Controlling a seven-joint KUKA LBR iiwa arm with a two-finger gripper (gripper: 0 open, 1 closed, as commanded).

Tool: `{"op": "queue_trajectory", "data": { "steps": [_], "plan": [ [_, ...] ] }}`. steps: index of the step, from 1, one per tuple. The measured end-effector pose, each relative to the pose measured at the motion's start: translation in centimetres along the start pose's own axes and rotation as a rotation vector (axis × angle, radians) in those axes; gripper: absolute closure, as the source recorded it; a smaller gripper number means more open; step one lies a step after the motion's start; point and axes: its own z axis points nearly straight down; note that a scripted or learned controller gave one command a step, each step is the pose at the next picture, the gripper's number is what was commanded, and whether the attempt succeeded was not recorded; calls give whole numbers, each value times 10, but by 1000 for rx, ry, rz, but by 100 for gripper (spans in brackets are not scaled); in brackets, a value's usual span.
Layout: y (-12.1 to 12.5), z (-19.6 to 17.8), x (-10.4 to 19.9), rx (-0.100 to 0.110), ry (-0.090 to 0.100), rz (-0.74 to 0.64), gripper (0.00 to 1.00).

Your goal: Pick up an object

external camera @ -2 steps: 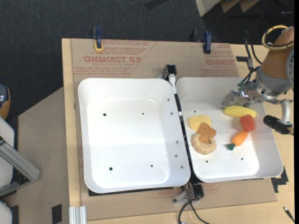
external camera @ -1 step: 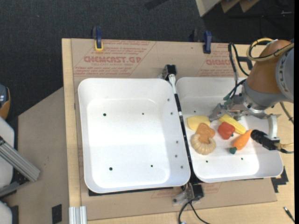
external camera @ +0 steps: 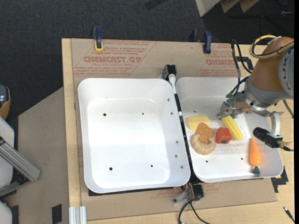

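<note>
The gripper (external camera: 230, 110) hangs low in the right bin (external camera: 205, 90), at the frame's right-centre, just above the corn cob (external camera: 232, 127); whether its fingers are parted or closed cannot be told, and nothing shows between them. The arm (external camera: 271, 73) enters from the upper right. Nearby lie a red piece (external camera: 223, 135), a yellow piece (external camera: 198, 122), and a carrot (external camera: 254, 154) toward the lower right.

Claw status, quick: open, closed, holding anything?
Claw: low over the right bin, just above the corn; open or closed cannot be told.
</note>
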Motion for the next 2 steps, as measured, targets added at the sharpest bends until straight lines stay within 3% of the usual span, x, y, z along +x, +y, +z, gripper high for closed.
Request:
{"op": "queue_trajectory", "data": {
  "steps": [1,2],
  "plan": [
    [32,-62,81,-9,2,-9,100],
    [77,-90,157,-7,2,-9,100]
  ]
}}
